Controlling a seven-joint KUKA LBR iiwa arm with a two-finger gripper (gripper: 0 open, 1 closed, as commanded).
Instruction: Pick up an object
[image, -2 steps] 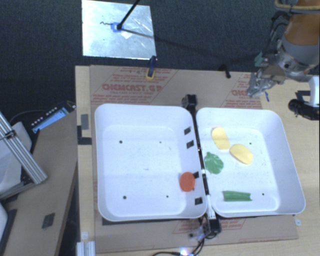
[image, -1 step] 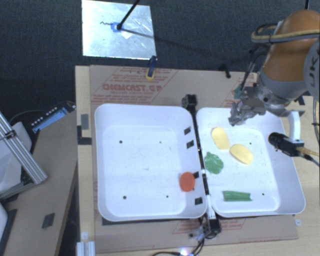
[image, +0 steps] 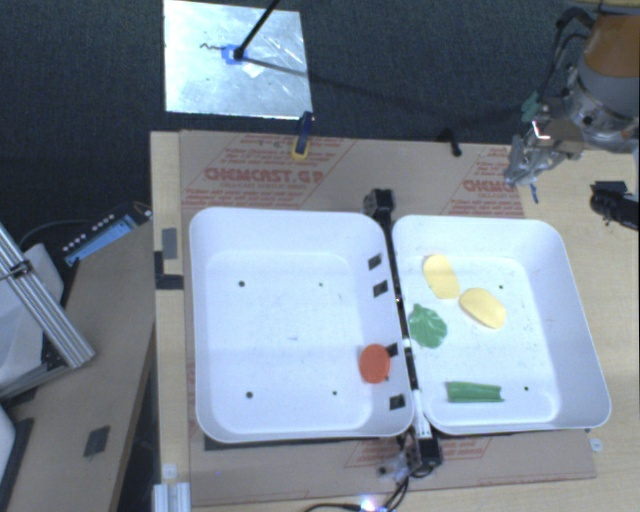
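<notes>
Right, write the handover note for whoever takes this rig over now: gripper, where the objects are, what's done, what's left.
Gripper: up beyond the far right corner of the right bin, over the bench, nothing seen between its fingers.
Right bin: two yellow pieces, a green leafy piece, and a green strip near the front wall.
Left bin: one orange round piece by the divider.
Done: nothing picked yet.
Left: descend into a bin, grasp one object, lift it.

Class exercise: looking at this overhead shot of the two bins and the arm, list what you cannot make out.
- Gripper, camera view: too small and blurred to make out in detail.
- Arm, camera view: cut off by the top and right edges.
- Green strip and leafy green piece: too small to identify.
</notes>
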